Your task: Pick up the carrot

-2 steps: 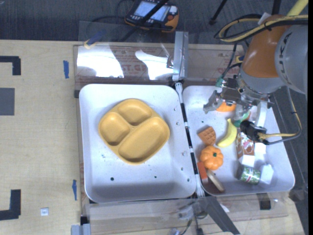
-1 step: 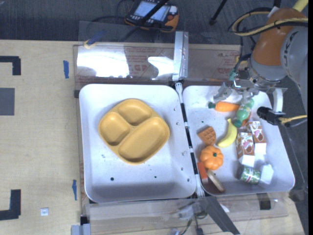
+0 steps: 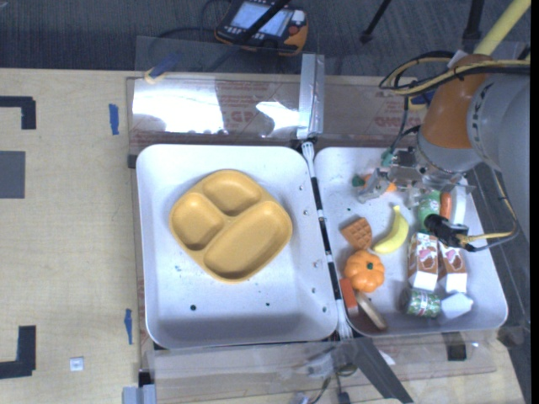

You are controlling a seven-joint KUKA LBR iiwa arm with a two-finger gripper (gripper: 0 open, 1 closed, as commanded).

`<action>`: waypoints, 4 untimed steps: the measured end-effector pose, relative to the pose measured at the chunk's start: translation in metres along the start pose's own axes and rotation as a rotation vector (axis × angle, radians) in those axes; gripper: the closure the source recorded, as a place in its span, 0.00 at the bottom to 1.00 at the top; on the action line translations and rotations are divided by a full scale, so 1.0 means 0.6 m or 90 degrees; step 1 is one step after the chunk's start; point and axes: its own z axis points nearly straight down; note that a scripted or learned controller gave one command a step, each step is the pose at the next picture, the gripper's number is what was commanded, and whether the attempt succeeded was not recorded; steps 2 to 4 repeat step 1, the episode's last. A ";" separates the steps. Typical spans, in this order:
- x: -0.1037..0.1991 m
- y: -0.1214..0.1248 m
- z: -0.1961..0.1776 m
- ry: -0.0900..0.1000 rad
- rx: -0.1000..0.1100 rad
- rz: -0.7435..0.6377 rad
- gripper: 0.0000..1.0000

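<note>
The carrot (image 3: pixel 389 188) lies near the back of the right bin (image 3: pixel 493 297). It is small and mostly covered; an orange bit shows, and a green tuft (image 3: pixel 360 178) sticks out to its left. My gripper (image 3: pixel 381 183) hangs low right over it, reaching in from the right below the orange wrist band (image 3: pixel 445 112). The grey gripper parts hide how it stands around the carrot.
Crowded in the right bin are a banana (image 3: pixel 393 230), a waffle piece (image 3: pixel 357 231), a small pumpkin (image 3: pixel 364 270), two brown-and-white cartons (image 3: pixel 438 263), a green can (image 3: pixel 424 303) and a thin orange-and-green piece (image 3: pixel 445 202). A yellow divided plate (image 3: pixel 232 224) sits in the left bin (image 3: pixel 160 310).
</note>
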 end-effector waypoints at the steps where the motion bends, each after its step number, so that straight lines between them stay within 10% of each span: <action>1: -0.026 0.044 0.002 0.003 0.009 -0.143 0.00; 4: -0.026 0.044 0.002 0.003 0.009 -0.143 0.00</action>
